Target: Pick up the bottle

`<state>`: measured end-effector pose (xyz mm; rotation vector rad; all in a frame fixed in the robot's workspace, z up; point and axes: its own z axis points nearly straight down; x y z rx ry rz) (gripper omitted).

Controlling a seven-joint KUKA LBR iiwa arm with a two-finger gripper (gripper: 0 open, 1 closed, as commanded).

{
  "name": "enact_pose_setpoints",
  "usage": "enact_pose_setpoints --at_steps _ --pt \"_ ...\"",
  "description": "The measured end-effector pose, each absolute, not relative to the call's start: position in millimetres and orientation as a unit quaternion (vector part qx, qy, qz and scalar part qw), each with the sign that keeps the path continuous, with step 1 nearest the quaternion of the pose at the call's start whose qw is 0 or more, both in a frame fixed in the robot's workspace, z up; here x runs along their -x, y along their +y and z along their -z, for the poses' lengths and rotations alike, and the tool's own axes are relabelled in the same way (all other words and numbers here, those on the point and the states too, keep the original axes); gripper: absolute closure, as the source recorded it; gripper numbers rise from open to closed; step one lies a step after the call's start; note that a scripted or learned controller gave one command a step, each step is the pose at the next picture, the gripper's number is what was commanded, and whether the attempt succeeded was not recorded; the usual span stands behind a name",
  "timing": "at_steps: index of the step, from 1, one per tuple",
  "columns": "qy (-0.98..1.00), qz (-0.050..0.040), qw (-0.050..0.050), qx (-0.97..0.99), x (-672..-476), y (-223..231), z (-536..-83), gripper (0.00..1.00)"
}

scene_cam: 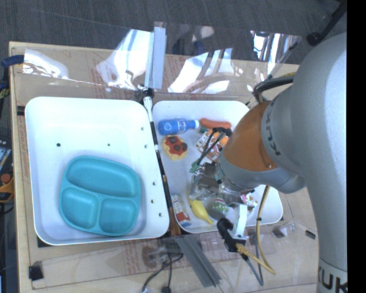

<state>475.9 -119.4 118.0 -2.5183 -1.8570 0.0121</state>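
In right bin (244,110): blue bottle (177,126); left bin (43,163): teal tray (100,195).

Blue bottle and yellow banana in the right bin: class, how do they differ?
The blue bottle lies at the bin's far end; the yellow banana lies at the near end. The bottle is blue with a white label, the banana plain yellow. The bottle lies apart from the arm, the banana beside it. Both lie flat.

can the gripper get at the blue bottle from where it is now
Probably yes: the blue bottle lies uncovered at the far end of the right bin, beside the gripper, with only small toys nearby.
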Motion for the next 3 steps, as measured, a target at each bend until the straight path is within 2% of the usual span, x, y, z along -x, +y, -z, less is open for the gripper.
enact_pose_setpoints --at_steps 1,2,3 --pt "-0.593 -0.0045 0.005 0.805 -475.9 -121 -119 0.00" --pt "-0.594 -0.0008 0.002 0.804 -476.5 -145 -91 0.00" --pt "-0.596 -0.0016 0.004 0.803 -476.4 -144 -100 1.00"
